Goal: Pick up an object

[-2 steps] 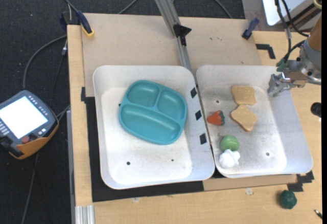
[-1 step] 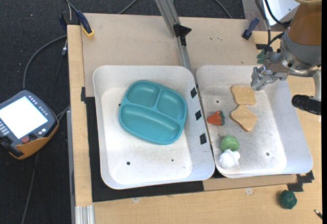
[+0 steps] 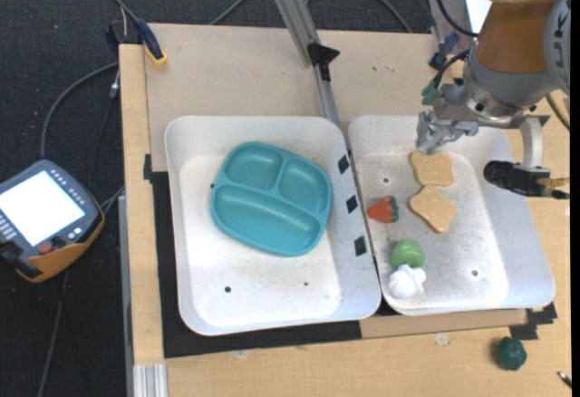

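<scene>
The grey arm with its orange band reaches in from the right, and the two-finger gripper hangs low over the right-hand shallow white bin, right at the top edge of the upper tan toast-shaped slice. Whether the pincer is spread or pressed together, I cannot tell; the tips blur into dark metal from this angle.

That upper slice looks like the target, and it lies flat on the bin floor, near the back. There's the first worry: a thin flat piece gives little edge to bite, so the tips may skate over the top and come up bare. The approach also sits near the slice's rim rather than its middle, so a closing pinch could flick it away.

Just below lies the second tan toast slice, close by; a shove could push one into the other. The small red pepper toy with a green stem sits to the left near the bin wall, and the green and white vegetable toy lies further forward, both well clear.

The left-hand white bin carries the teal divided plastic plate, out of harm's way.
</scene>
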{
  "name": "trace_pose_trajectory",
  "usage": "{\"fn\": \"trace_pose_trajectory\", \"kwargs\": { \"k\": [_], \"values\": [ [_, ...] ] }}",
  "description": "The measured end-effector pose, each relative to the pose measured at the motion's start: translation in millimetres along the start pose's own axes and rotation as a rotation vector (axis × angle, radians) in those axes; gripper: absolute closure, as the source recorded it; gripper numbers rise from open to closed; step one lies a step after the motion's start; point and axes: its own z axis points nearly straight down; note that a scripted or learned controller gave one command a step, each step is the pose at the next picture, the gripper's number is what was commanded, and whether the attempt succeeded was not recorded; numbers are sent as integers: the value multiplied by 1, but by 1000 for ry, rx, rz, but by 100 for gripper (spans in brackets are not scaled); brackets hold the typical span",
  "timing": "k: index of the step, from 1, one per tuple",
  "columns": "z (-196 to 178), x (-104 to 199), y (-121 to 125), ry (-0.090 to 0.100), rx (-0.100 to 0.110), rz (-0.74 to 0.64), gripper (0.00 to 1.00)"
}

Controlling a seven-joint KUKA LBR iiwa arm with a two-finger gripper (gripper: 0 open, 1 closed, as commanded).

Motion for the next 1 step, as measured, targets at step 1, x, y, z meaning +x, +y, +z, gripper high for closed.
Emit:
{"fn": "trace_pose_trajectory", "kwargs": {
  "k": [1],
  "values": [
    [15, 49, 17, 0, 1, 0, 100]
  ]
}}
